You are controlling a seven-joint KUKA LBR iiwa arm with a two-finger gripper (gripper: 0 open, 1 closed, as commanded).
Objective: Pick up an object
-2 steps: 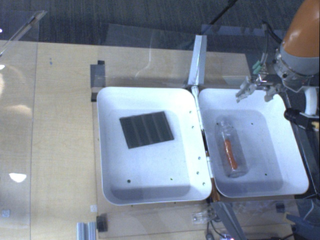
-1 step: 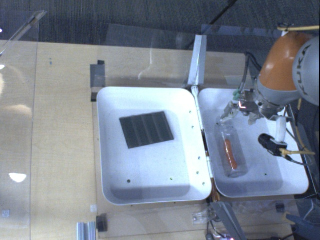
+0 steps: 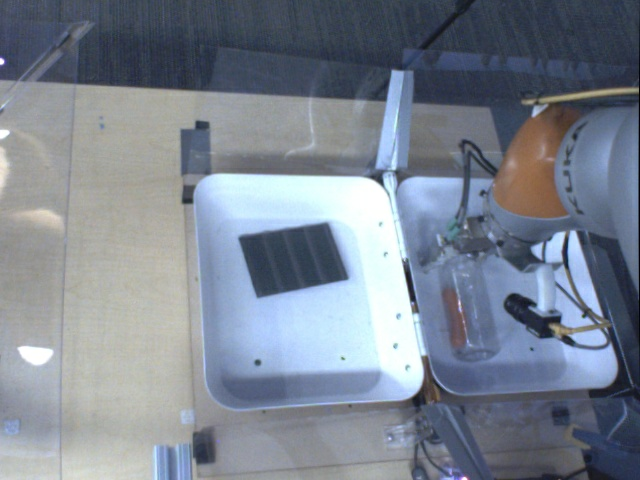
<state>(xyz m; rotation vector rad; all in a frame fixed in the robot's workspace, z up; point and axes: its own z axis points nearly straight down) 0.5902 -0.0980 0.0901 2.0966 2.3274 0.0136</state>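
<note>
Clear plastic, w/ an orange-red strip inside: that's the bottle point(image 3: 470, 313) lying in the right bin point(image 3: 590, 368), long axis running roughly toward the near rim, its cap end up by the gripper point(image 3: 468, 240). The bottle sits directly below the gripper's tip, neck end touching or just beside it; can't tell which, since the tip is a blur of small parts. Jaw state: can't tell, whether wide or narrow isn't readable from this angle, and nothing shows clearly between them.

Arm point(image 3: 600, 168) comes in from the right, grey body w/ the orange band point(image 3: 530, 173) just above the wrist, leaning over the right bin's far half. Black cable point(image 3: 475, 183) loops off the wrist. A small black fitting point(image 3: 530, 315) w/ a yellow lead hangs to the right of the bottle, near it but apart.

Left of the gripper, across the divider between the 2 bins, the left bin point(image 3: 230, 368) holds 1 dark grey ribbed pad point(image 3: 293, 258), flat, slightly rotated, well apart from the gripper. Both bins rest on a light wood bench point(image 3: 110, 268).
</note>
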